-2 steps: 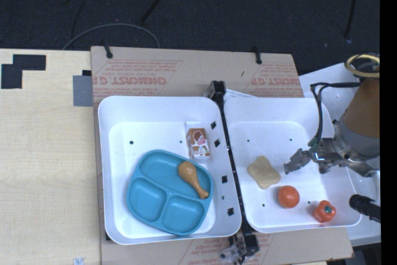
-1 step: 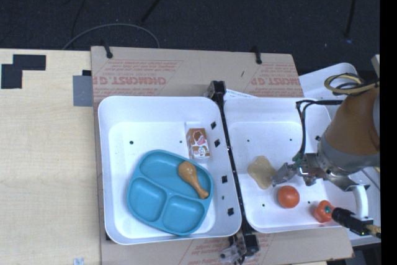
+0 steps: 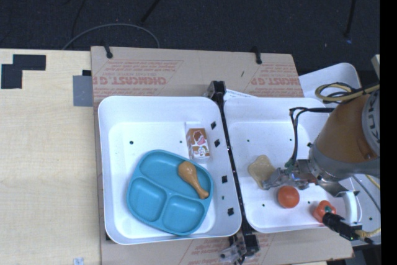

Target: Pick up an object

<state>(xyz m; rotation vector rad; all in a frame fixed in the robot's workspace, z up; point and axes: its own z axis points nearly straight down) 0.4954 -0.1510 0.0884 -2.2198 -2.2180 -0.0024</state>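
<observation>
The grey metal two-finger claw point(image 3: 277, 178) reaches into the right of two shallow white plastic bins point(image 3: 267, 223); whether it is open or closed cannot be told. One lumpy tan object point(image 3: 260, 167) touches its left tip, and one smooth round orange-red ball point(image 3: 288, 197) sits just below it. Well left, in the other bin, lie one glossy blue three-compartment tray point(image 3: 155, 198), one brown toy drumstick point(image 3: 193, 178) and one small printed card point(image 3: 198, 142).

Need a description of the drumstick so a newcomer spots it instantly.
Look in the left white bin, at the blue three-compartment plastic tray. The tan toy chicken drumstick lies across the tray's upper right part. It is the one tan, club-shaped item there; the small printed card sits off the tray.
</observation>
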